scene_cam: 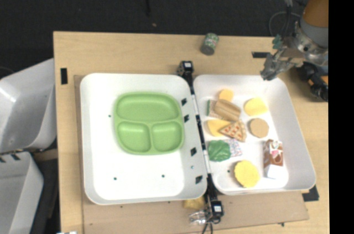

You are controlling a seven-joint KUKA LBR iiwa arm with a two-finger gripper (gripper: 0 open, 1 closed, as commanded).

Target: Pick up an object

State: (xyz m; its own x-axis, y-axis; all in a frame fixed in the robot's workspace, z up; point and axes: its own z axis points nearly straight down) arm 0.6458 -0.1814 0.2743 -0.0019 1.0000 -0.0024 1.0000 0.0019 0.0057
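The right bin (293, 117) holds several toy foods: a bread roll (226, 110), an orange piece (225, 95), a yellow round (255, 106), a brown disc (258, 128), a pizza slice (234, 130), a cheese wedge (215, 127), a green leafy piece (218, 150), a yellow ridged disc (246, 173) and a small carton (273, 158). My gripper (270, 71) hangs above the bin's far right corner, apart from all of them, with nothing seen between its fingers.
The left bin (99, 172) holds a green divided plate (148, 123). A small grey-green can (209, 43) lies on the bench behind the bins. A yellow scrap (193, 204) sits at the bench's front edge. A white object (25, 111) stands at the left.
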